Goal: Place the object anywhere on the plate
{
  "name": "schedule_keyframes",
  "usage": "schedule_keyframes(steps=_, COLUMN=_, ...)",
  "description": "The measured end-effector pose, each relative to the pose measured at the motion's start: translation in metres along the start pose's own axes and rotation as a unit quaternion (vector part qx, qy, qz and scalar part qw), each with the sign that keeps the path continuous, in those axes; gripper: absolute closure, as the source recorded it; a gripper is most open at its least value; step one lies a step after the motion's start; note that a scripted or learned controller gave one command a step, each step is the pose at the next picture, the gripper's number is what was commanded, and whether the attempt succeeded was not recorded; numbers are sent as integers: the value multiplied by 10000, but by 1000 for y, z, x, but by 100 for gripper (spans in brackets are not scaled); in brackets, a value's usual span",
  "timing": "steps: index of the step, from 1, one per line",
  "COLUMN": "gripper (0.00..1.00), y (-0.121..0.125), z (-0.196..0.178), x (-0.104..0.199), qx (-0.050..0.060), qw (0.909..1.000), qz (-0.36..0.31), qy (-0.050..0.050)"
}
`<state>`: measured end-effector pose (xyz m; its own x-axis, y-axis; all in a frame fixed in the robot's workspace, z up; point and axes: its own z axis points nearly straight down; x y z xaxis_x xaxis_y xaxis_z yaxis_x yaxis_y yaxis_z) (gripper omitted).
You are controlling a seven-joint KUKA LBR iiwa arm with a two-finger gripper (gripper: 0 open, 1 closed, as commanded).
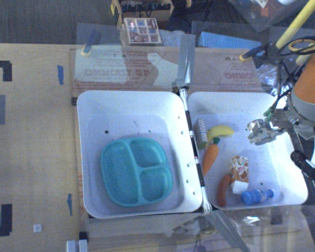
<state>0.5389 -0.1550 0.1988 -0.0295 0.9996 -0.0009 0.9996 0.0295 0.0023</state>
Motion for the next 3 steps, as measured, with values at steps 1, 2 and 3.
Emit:
schedule_keyframes(steps=1, gripper=100, y=-23, z=6, x=94, qx=25, qw=9999, qz=154, qy=8)
schedule_keyframes(steps=2, gripper=100, y=-44, z=-13, x=165, qx=31, qw=9998, qz=-190, qy=10)
schedule_keyframes(steps=3, gripper=100, y=-28, z=-24, x=226, qx=3, qw=9956, qz=-933, qy=2)
